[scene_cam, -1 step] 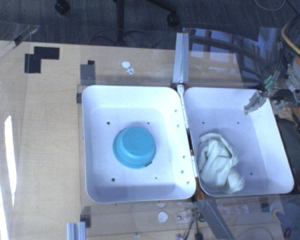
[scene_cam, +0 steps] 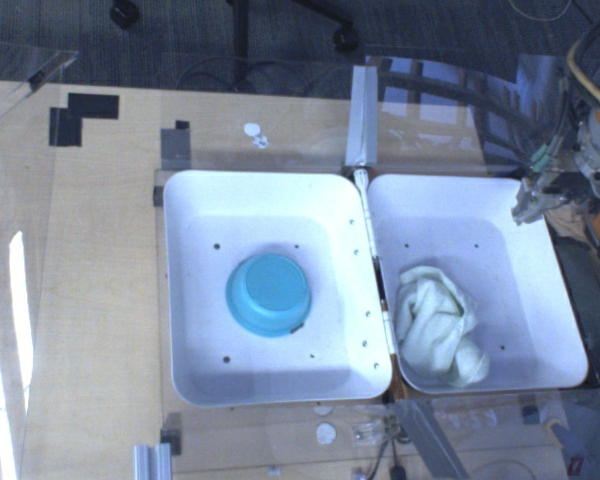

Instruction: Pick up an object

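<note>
Tool point(scene_cam: 528, 204) over the right bin's point(scene_cam: 520, 236) far right corner; its opening cannot be told.
Blue bowl point(scene_cam: 269, 295) sits mid left bin point(scene_cam: 195, 268); crumpled white cloth point(scene_cam: 436, 323) lies near right bin's front edge.

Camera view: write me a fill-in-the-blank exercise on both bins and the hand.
1. The bowl in the left bin is ____ in colour.
2. The crumpled cloth lies in the ____ bin.
3. The hand sits at the right bin's ____ corner in the picture.

Missing words: blue; right; upper right
</note>
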